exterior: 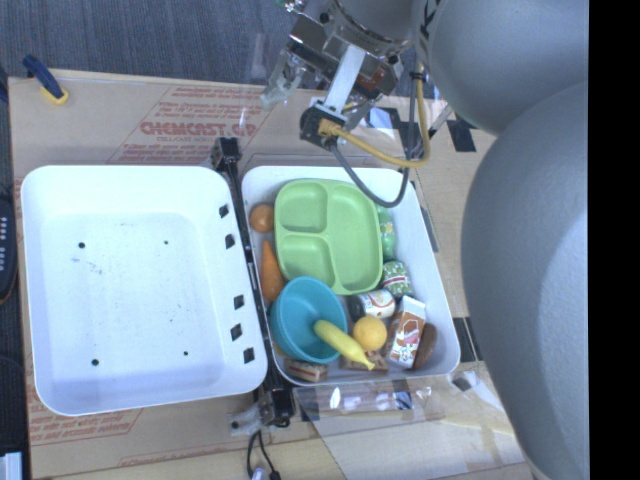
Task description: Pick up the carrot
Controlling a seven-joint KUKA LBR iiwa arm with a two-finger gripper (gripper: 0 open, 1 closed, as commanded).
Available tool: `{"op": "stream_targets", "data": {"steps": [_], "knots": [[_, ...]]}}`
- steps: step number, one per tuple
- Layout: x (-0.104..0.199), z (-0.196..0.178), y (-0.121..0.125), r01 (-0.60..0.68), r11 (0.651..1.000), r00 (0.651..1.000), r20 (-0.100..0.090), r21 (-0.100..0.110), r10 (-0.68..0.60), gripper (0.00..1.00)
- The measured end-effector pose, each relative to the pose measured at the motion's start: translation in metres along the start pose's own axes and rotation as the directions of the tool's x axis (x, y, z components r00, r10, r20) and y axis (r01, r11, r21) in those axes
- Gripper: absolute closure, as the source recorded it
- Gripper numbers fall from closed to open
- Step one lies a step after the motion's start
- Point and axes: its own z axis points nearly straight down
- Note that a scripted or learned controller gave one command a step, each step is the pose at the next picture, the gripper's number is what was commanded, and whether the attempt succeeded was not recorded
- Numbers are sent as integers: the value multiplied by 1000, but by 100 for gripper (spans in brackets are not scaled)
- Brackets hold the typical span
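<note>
we see the slim orange carrot [270, 271] lying along the right white bin [432, 298]'s left wall, beside the green divided plastic plate [328, 234] and blue bowl [306, 317] | jaws [275, 80] above the desk beyond that bin, carrying nothing | we cannot tell whether they are open or closed

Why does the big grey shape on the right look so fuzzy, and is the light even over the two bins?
Camera view: the arm sits close to the lens, so it is soft and blurred, while the bins are sharp. The left bin is brightly lit, almost washed out. The carrot lies in shade at the right bin's left wall, beside the green plate. The hand looks slightly smeared.
</note>
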Motion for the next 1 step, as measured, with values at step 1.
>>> {"op": "stream_targets", "data": {"steps": [1], "knots": [[29,-51,-6,-543,840,840,1,-5,543,0]]}}
